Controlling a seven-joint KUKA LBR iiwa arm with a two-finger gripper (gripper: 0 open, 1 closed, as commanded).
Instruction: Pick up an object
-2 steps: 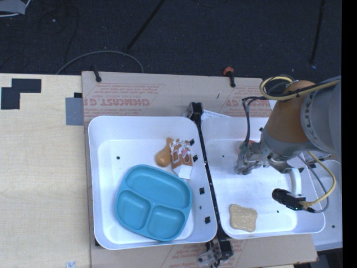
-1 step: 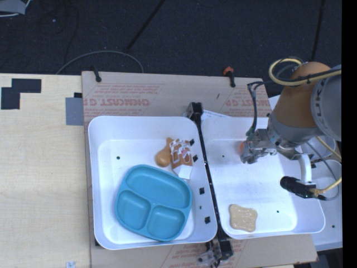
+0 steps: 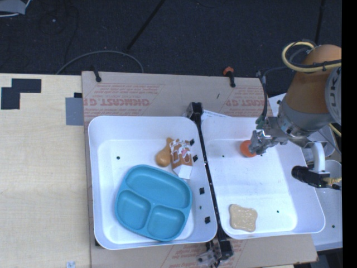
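My gripper (image 3: 257, 144) reaches into the right bin (image 3: 279, 205) from the right, low over its far part. A small orange-red thing (image 3: 246, 148) lies right at the fingertips, partly hidden by them. A tan flat cookie-shaped piece (image 3: 243, 218) lies near the front of the right bin. In the left bin (image 3: 106, 149) sits a blue divided plate (image 3: 153, 201), and behind it a brown-and-white toy (image 3: 176, 152) rests by the dividing wall.
A black divider strip (image 3: 202, 166) runs between the two bins. Cardboard (image 3: 156, 96) lies under and behind the bins. The wooden bench top (image 3: 39, 172) stretches to the left.
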